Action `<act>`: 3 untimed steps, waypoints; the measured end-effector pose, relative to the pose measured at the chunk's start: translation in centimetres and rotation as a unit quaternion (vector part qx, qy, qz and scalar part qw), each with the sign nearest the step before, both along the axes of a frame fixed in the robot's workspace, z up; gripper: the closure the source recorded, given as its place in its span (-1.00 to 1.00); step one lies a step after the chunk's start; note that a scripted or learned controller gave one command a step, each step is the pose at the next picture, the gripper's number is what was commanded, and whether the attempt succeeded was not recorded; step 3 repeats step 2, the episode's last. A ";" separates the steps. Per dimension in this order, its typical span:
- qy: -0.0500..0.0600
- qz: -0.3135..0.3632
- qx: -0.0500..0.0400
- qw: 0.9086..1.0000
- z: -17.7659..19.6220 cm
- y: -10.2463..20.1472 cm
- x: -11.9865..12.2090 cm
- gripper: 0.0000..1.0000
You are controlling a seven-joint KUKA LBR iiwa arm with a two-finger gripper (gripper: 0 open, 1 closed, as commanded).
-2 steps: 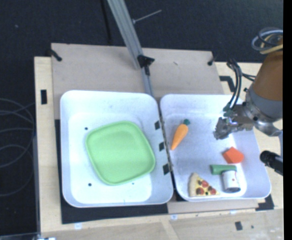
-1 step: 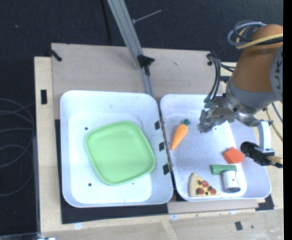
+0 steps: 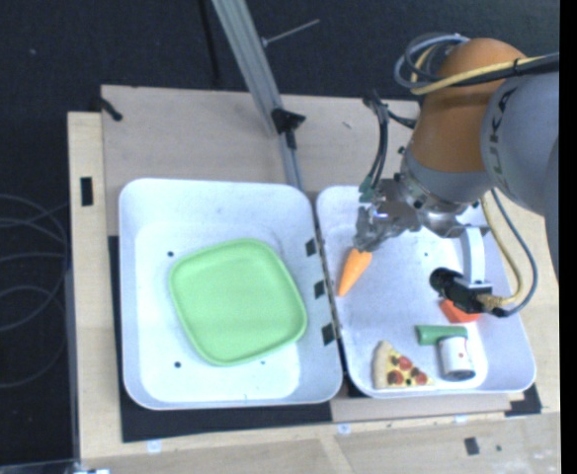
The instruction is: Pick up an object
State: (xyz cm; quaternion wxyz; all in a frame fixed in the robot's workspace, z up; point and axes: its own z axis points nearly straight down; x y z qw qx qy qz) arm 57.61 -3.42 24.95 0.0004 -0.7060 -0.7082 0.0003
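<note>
Pincer (image 3: 371, 233) on carrot (image 3: 353, 270)
It grips just the top, so the carrot could slip and drop.

- A light wooden bench (image 3: 91, 265) carries two shallow white bins side by side, with dark floor around it.
- The left bin (image 3: 150, 205) holds a green square plate (image 3: 237, 301) with rounded corners, lying flat near the bin's middle.
- The right bin (image 3: 511, 363) has a pizza slice (image 3: 399, 367) near its front edge.
- Just beside the pizza slice lies a small grey cylinder (image 3: 456, 356) with a green piece (image 3: 433, 334) against its top.
- A grey metal pole (image 3: 254, 67) slants across the back of the bench toward the bins.
- Dark cables (image 3: 12, 255) loop over the floor left of the bench.
</note>
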 end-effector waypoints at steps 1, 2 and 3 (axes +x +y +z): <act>-0.001 0.000 0.000 1.000 -0.4 4.7 2.9 1.00; 0.000 0.000 0.000 1.000 -1.4 9.3 4.9 1.00; 0.000 0.000 0.000 1.000 -1.4 9.3 4.9 1.00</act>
